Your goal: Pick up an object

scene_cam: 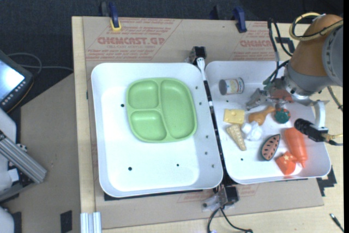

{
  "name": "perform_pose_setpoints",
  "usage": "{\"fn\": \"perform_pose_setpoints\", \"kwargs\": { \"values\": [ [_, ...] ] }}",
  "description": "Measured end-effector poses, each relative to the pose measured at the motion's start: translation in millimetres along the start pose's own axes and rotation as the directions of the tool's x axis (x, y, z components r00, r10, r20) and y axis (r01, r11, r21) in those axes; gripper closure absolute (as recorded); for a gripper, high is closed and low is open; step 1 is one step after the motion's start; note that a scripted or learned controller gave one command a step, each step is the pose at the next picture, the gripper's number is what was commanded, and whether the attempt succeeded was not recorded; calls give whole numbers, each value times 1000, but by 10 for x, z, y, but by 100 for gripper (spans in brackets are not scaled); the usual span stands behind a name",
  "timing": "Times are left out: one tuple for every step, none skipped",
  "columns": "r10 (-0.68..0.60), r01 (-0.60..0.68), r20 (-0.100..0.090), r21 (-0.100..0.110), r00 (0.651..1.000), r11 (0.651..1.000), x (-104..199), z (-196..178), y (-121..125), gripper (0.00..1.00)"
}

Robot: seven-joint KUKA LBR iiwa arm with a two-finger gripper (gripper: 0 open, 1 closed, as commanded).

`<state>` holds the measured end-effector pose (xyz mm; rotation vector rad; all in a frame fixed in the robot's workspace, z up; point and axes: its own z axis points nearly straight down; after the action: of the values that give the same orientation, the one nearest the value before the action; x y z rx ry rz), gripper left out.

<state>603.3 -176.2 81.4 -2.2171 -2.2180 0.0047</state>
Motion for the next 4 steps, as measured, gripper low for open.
{"fn": "perform_pose_setpoints", "kwargs": {
  "values": [
    [1,-1,3,-8,1000,1000,-6,-146,19,100],
    [-1,1,4,-12,1000,1000,94,-700,52,100],
    [-1,1,4,-13,1000,1000,182,-1294,57,100],
    [-1,1,3,-11,1000,1000,183,-1447,65,100]
  ]
}}
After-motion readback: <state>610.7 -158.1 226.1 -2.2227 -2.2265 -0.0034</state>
